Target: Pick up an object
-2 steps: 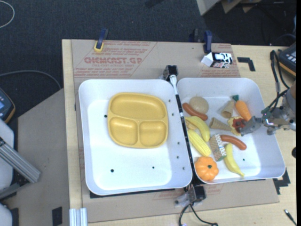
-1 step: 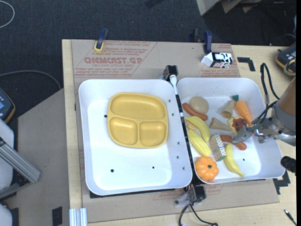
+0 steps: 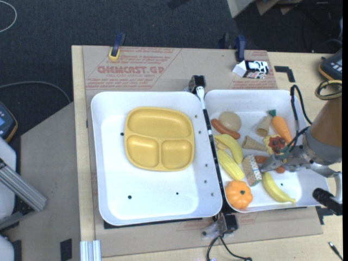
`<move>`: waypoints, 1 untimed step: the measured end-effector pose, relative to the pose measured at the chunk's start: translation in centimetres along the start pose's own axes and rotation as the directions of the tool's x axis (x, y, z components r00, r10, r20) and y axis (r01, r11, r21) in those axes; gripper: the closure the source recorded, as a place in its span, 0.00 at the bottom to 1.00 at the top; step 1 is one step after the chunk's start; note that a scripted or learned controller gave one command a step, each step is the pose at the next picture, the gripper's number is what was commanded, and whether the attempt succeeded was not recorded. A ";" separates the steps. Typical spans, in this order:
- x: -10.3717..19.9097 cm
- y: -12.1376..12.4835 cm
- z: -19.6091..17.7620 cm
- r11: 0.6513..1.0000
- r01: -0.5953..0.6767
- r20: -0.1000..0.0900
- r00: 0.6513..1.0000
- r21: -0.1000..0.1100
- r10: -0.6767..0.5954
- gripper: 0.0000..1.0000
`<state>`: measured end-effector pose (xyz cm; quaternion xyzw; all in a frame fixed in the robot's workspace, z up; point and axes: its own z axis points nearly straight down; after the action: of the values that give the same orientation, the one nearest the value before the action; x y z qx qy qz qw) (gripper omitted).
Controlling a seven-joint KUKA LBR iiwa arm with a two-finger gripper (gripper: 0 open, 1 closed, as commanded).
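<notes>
The right bin [image 3: 244,95] holds several toy foods: a red sausage [image 3: 224,127], a tan ball [image 3: 230,118], a yellow banana [image 3: 229,147], a corn cob [image 3: 231,166], an orange pumpkin [image 3: 239,194], a speckled bar [image 3: 252,170], a second banana [image 3: 276,188], a carrot [image 3: 281,127], a waffle cone [image 3: 254,143] and a red strawberry-like piece [image 3: 276,144]. My gripper [image 3: 278,163] is low in this bin's right half, just above the second banana and beside the bar, over small red pieces. The arm's body hides what lies under the wrist.
The left bin [image 3: 109,200] carries a yellow divided plate [image 3: 159,137]. A black-and-white tag [image 3: 251,68] lies on the cardboard behind the right bin. The two bins meet at a shared rim [image 3: 209,145].
</notes>
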<state>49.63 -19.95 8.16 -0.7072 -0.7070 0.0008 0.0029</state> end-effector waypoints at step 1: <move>-0.1 0.1 -1.3 1.000 -0.001 0.003 1.000 -0.006 0.001 1.00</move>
<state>49.74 -20.04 9.50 -0.7074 -0.7068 -0.0002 -0.0005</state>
